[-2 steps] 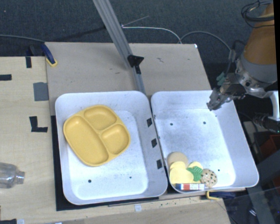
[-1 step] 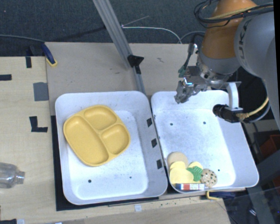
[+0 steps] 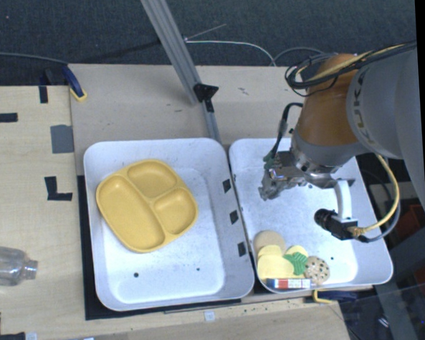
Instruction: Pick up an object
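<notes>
Dark carpet shows beyond the far edge of a light wood desk point(image 3: 28, 213), which carries two shallow white bins side by side. Using the right bin point(image 3: 301, 210) as landmark: the left bin point(image 3: 161, 276) sits touching its left wall, black clips along the seam between them. A yellow divided plate point(image 3: 146, 203) lies in the left bin, well left of the landmark, tilted diagonally, three compartments up.

The grey arm with orange band point(image 3: 331, 115) comes in over the right bin's far right part. The end effector point(image 3: 271, 187) hangs over the bin's upper-left area, above bare white floor; whether its fingers are spread or closed can't be told, and nothing is visibly between them. A black cable fitting point(image 3: 334, 224) and a yellow cable point(image 3: 387, 212) hang off the wrist over the bin's right side.

Pickable objects are bunched in the right bin's near-left corner, well apart from the end effector: a tan round piece point(image 3: 269, 240), pale yellow pieces point(image 3: 272, 262) just nearer than it, a green bit point(image 3: 299, 262), a speckled cookie-like disc point(image 3: 318, 269), and a red and white tube point(image 3: 290, 284) along the near wall. They touch or overlap each other.

A metal pole point(image 3: 176, 49) slants down to the bins' far seam. A clear plastic bottle point(image 3: 8, 264) lies on the desk far left of the landmark. Black tape marks point(image 3: 56, 188) dot the desk's left side.
</notes>
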Controlling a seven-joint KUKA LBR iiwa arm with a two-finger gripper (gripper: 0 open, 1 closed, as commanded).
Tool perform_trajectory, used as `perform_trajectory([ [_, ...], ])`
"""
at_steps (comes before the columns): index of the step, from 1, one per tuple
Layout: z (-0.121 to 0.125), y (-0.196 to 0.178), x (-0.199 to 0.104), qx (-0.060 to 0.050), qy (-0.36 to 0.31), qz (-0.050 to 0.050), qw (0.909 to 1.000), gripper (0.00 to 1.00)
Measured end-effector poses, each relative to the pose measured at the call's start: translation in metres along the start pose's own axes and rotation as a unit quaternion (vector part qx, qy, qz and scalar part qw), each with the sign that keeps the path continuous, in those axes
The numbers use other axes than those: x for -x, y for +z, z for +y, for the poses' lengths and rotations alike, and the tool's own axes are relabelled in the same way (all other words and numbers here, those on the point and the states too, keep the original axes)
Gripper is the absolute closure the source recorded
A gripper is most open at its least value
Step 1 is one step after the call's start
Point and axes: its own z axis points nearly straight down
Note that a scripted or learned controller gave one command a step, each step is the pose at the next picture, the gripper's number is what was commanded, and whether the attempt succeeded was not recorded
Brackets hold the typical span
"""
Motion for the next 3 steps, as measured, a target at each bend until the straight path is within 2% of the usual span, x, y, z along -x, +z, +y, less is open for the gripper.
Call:
perform_trajectory([
  [1, -0.047, -0.003, -0.012, 0.003, 0.0, 0.0, 1.0, 1.0],
  [2, -0.072, -0.092, -0.001, 0.009, 0.0, -0.001, 1.0, 1.0],
  [3, 0.009, -0.164, 0.017, 0.012, -0.002, -0.002, 0.9999, 1.0],
])
